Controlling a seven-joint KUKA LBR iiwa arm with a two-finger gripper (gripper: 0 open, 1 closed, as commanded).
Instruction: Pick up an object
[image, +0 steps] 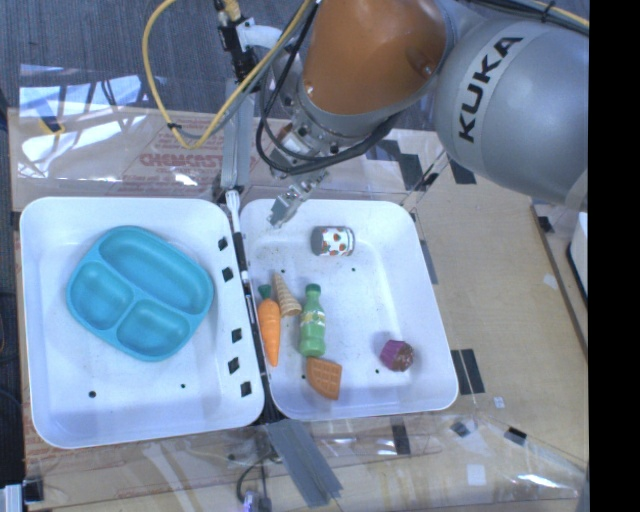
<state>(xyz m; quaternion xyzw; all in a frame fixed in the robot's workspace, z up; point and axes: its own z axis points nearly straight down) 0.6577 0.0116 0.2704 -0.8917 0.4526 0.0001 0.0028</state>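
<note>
The right bin holds several small toys. A grey can with red spots lies near the back. An orange carrot, a tan cone and a green bottle lie together at the left side. An orange waffle piece sits near the front, and a purple lump at the right. My gripper hangs over the bin's back left corner, left of the can and apart from it. Nothing shows in it.
A blue divided plate lies in the left bin. A ridge with black clips separates the bins. The arm's orange band and grey body hang over the back right. A yellow cable loops behind.
</note>
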